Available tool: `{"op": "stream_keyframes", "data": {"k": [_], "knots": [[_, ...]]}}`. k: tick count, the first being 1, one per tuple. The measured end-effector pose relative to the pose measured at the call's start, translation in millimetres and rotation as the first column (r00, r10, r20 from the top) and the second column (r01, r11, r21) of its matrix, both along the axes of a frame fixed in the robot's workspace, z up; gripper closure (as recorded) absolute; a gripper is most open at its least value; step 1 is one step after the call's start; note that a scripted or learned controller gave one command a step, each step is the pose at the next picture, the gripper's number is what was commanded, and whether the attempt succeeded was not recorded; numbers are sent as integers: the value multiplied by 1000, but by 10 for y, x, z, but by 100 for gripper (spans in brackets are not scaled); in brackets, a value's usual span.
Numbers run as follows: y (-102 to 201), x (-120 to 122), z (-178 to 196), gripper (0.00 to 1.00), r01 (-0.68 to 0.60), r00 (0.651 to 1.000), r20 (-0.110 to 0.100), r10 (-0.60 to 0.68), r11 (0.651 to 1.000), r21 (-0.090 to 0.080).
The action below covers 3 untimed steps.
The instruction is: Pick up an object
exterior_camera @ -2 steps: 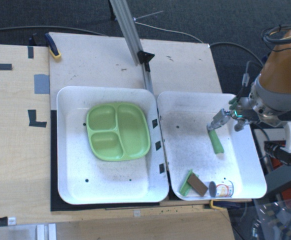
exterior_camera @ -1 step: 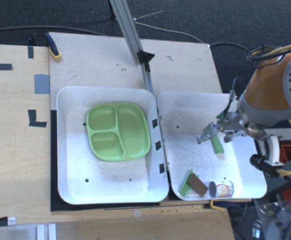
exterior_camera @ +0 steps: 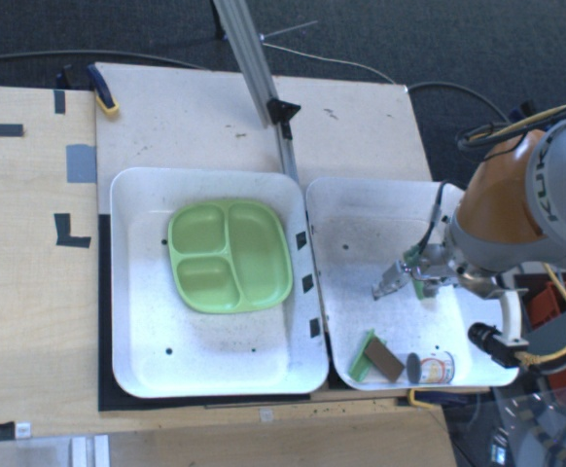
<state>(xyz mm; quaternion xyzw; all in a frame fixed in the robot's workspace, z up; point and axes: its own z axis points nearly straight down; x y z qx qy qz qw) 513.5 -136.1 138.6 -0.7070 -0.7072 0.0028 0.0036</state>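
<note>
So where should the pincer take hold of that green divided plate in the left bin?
Probably the rim of the green divided plate, from straight above. It lies flat with its compartments facing up, so only the raised edge offers something to pinch. The edge toward the right bin sits nearest the pincer.

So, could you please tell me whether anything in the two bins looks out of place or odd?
Nothing looks damaged or spilled. The green plate lies flat in the left bin; a small can lies on its side near the right bin's front edge.
</note>
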Motion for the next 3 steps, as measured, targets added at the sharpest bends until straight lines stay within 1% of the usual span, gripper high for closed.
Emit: {"op": "stream_keyframes", "data": {"k": [1, 2, 3], "knots": [[-3, 1, -501, 0, 0, 1000, 9, 0, 1000, -2], [9, 0, -394, 100, -2, 1000, 7, 2, 1000, 0], [4, 36, 166, 100, -1, 1000, 12, 1, 1000, -2]]}}
